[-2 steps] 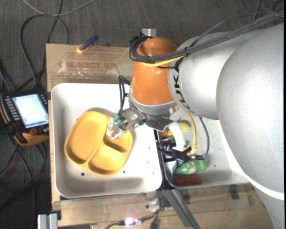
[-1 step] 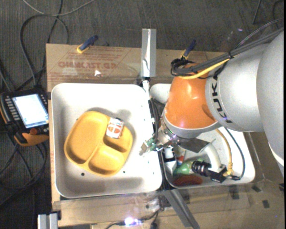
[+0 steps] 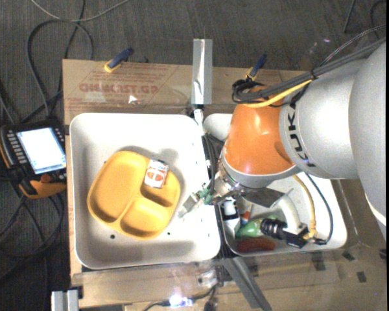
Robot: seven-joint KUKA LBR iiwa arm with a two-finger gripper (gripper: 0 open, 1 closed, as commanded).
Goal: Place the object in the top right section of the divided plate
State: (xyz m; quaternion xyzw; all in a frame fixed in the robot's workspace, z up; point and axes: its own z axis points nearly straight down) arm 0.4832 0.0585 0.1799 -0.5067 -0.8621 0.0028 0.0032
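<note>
The small red-and-white object (image 3: 157,173), left of the jaws (image 3: 196,203) on the yellow divided plate (image 3: 110,193), looks light and rigid, best gripped across its narrow sides; jaw state unclear.

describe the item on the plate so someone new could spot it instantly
Look in the left white bin, where a yellow divided plate lies. In its top right section sits a small white can with red label markings, the only thing on the plate.

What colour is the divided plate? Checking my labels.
Yellow; the divided plate shows in the camera view.
</note>
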